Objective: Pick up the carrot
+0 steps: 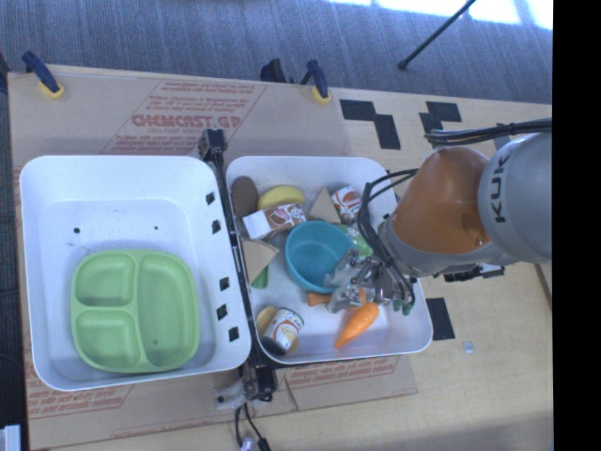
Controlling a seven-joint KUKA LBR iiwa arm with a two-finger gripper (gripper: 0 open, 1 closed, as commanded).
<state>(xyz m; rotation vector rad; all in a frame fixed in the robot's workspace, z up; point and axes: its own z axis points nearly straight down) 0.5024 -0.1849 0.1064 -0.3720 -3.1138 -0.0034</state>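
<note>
Carrot (358, 324) lies tilted in the right bin (310, 169), just beside the blue bowl (314, 254) on its near-right side, thick end up toward the gripper (362, 289). Gripper sits low at the carrot's upper end; jaw state cannot be told (wrist clutter hides it). Judgement: centre over the thick body, straddle across its width, keep clear of the bowl's rim.

Readable text: red print "CHEMCAST GP" on the brown cardboard sheet (188, 118) covering the bench, smaller red lines around it illegible. Dark letters "KU" on the grey arm housing (519, 194), cut off at frame edge. Can labels in the bin too small to read.
</note>
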